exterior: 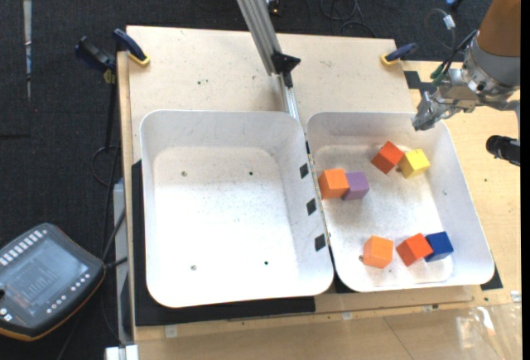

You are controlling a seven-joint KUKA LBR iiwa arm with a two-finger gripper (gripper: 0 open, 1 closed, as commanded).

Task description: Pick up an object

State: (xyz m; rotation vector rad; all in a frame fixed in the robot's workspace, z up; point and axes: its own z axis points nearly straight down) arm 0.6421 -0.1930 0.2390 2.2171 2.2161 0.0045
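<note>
End effector (426, 120) hangs over the right bin's (464, 209) far rim, carrying nothing; can't tell its finger state. Near row: orange cube (378, 252), red cube (413, 249) touching blue cube (439, 245). Farther back, red-orange cube (387, 157) touches yellow cube (415, 162). Best target: the lone orange cube, clear on all sides; come straight down.
</note>
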